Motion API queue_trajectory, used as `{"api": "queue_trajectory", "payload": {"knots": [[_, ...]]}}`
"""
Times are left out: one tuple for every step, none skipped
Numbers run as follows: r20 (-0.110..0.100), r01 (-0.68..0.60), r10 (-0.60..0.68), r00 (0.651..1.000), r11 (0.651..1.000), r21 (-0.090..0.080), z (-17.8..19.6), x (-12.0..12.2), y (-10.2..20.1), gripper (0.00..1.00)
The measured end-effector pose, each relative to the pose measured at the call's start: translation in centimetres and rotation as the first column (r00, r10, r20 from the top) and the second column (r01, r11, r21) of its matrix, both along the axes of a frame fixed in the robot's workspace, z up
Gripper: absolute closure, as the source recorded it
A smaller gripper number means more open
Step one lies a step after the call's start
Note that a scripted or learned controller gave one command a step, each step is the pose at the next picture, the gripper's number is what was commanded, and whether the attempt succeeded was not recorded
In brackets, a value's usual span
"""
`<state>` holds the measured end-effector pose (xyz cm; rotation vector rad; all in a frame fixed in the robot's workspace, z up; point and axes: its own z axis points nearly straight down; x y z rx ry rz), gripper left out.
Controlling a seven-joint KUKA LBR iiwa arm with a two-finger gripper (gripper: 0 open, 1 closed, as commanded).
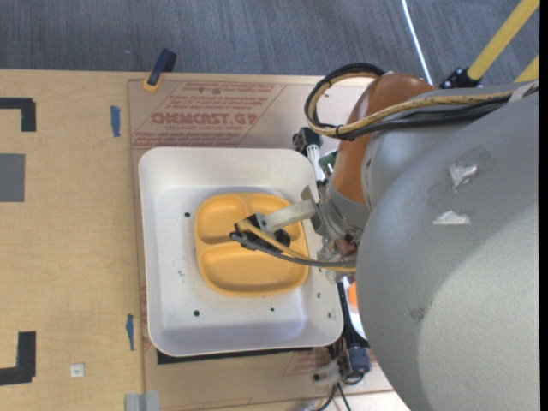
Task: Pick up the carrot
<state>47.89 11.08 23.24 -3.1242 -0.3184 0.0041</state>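
Far to the left of the gripper I see the wooden bench point(60, 229) with black corner marks and bits of blue tape point(115, 120); closer in, a cardboard sheet point(205, 114) with red print lies under the bin, and a small blue-and-yellow clip point(159, 65) sits at its upper left corner, well up and left of the gripper; the white bin point(163, 255) lies directly left of the gripper, its right rim running under the wrist; inside it, just left of the gripper, rests a yellow divided plate point(244, 276), roughly in the middle of the bin floor; the gripper point(330, 228) itself hangs over the bin's right edge, mostly buried under the wrist from my angle, so I cannot tell whether it is clenched or released, and I see nothing held in it; below and a little right of the gripper, past the bin's right rim, a sliver of orange peeks out by the arm's edge, which I take for the carrot point(350, 295), though the arm covers most of it and I cannot be sure; the grey arm point(454, 255) with its orange band point(377, 122) fills the space to the gripper's right.
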Motion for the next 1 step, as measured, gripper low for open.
{"api": "queue_trajectory", "payload": {"knots": [[0.004,0.0,0.0,1.0,1.0,-0.001,4.25,0.09,-0.05,1.0]]}}
